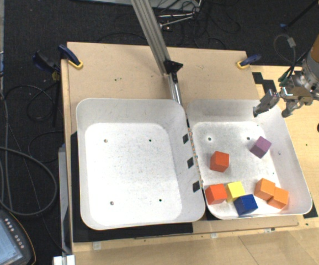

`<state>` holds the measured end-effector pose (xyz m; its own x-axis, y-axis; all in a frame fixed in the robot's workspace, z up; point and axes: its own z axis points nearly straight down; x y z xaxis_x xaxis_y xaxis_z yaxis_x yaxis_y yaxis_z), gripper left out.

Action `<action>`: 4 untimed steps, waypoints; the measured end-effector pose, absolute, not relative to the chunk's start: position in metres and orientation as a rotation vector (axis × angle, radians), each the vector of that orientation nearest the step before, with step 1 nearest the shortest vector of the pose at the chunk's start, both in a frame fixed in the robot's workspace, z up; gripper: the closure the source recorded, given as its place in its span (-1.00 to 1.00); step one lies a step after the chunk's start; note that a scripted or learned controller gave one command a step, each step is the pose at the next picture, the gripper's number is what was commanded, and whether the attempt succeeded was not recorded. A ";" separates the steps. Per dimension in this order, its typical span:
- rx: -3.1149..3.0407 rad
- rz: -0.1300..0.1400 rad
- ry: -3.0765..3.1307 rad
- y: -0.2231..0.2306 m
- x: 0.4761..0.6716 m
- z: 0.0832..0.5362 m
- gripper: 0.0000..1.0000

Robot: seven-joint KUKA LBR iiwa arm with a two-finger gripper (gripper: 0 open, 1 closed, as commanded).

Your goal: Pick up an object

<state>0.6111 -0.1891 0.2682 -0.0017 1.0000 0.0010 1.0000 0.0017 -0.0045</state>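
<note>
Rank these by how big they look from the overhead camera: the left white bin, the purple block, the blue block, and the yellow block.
1. Left white bin, by far the largest.
2. Blue block, slightly bigger-looking, though it lies nearer the camera.
3. Purple block and yellow block look much alike, so I would not rank them.

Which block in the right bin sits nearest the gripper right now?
The purple block, alone near the bin's upper right, just below the open gripper. The orange, yellow and blue blocks lie farther down.

Even, bright overhead light, fairly sharp.
The white bins (132,164) look mildly washed out, blocks throw only short soft shadows, the dark floor (21,126) loses detail, and fine grain softens edges.
</note>
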 end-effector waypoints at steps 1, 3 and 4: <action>-2.218 0.001 -2.226 -0.189 0.612 0.271 -1.00; -2.218 0.005 -2.218 -0.187 0.604 0.151 -1.00; -2.235 -0.015 -2.234 -0.188 0.610 0.123 -1.00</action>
